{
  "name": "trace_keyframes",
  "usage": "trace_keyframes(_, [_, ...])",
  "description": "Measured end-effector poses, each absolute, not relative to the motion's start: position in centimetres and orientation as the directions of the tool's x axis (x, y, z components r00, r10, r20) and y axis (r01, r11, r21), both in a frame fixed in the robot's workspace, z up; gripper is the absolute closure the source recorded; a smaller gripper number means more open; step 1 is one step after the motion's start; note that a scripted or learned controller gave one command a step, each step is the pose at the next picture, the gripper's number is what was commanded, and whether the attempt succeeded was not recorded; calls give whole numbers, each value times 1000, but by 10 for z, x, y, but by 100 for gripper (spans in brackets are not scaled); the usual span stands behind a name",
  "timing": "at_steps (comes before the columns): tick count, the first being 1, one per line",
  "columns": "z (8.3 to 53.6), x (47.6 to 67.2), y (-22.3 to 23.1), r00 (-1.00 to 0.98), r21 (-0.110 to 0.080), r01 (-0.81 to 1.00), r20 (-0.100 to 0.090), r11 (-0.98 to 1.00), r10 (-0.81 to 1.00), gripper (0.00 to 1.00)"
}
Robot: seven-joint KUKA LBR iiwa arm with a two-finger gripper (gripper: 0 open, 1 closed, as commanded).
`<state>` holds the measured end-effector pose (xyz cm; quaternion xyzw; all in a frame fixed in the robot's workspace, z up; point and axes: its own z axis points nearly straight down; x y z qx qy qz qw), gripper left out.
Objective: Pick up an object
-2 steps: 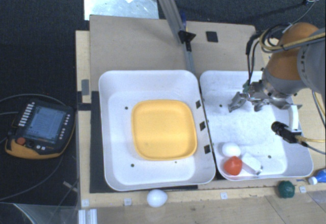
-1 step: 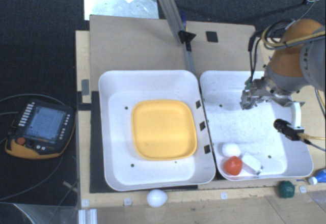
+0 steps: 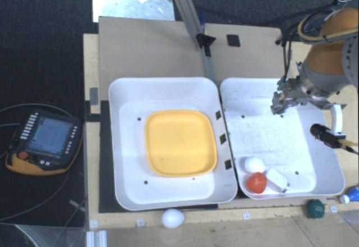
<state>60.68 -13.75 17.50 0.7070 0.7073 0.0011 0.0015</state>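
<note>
Bench with two white bins. Gripper (image 3: 279, 106), finger state indeterminate, hangs over the right bin (image 3: 263, 88) at its far edge, well apart from the targets; a good pick calls for centring above one. Red ball (image 3: 257, 183), white ball (image 3: 254, 164) and white block (image 3: 277, 179) cluster at the near edge. Left bin (image 3: 126, 94) holds a yellow plate (image 3: 180, 142).

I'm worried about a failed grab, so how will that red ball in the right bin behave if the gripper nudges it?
The red ball looks round and smooth, so it would probably roll. It sits against the white ball and white block, which may shift too.
</note>
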Motion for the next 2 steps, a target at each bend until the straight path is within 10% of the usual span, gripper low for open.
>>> trace_keyframes(2, [271, 612, -137, -1, 6, 1000, -1, 1, 1000, 100])
